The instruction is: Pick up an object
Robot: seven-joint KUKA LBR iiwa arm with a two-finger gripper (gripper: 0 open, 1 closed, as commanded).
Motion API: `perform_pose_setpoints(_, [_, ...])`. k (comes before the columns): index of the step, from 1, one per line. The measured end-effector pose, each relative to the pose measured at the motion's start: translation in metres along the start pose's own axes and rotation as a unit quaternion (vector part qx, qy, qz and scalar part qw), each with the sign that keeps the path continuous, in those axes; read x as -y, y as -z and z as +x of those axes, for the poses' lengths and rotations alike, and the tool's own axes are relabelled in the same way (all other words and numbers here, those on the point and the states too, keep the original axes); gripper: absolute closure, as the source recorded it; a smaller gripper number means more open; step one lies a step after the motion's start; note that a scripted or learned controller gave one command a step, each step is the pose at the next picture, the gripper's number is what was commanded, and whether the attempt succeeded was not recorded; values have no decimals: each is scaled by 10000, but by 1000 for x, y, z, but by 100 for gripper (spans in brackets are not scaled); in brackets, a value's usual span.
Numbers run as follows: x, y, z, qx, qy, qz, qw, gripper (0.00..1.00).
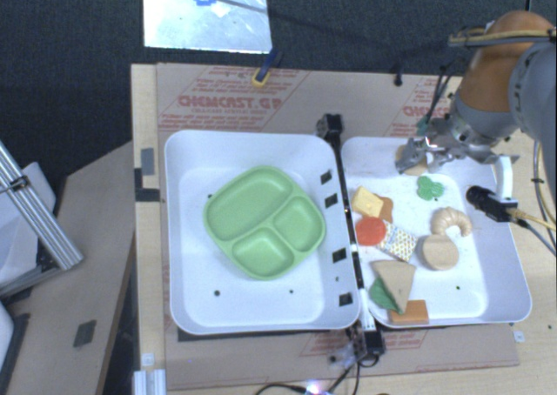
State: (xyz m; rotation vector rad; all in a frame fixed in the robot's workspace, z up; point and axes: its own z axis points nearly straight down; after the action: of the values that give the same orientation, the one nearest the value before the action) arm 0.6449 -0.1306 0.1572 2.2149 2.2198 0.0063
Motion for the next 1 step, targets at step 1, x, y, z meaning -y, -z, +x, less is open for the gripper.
perform_pose_setpoints(1, [1, 45, -5, -3, -11, 14, 10000, 100])
